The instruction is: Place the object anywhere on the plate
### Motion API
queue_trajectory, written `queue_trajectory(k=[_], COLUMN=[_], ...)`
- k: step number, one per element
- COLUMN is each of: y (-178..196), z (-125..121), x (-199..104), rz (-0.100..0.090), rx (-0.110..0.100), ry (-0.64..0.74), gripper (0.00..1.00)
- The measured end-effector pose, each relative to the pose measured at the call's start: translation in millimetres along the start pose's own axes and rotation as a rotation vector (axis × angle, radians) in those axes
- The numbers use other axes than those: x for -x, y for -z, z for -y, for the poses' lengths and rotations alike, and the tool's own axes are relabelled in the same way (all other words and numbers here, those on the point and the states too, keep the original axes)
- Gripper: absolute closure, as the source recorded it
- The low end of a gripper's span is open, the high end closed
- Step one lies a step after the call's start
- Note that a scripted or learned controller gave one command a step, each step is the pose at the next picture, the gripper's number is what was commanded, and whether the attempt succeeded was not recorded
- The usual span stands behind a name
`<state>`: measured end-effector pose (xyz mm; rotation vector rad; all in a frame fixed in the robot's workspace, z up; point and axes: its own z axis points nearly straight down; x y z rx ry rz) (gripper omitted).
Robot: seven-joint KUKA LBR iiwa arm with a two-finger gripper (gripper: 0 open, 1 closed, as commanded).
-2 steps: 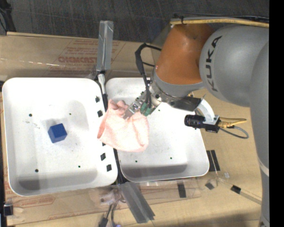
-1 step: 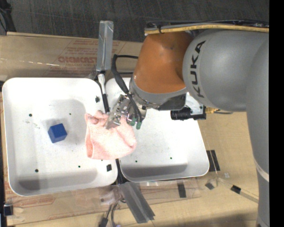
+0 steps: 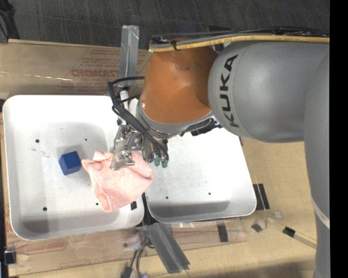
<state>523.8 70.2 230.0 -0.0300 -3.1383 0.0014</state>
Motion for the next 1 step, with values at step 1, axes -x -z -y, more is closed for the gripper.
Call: queue_trajectory(k=[1], y=[0.2], z=[0.2], x=[0.1], rz=[0.000], rx=[0.000], ry=[-0.001], gripper=[0.00])
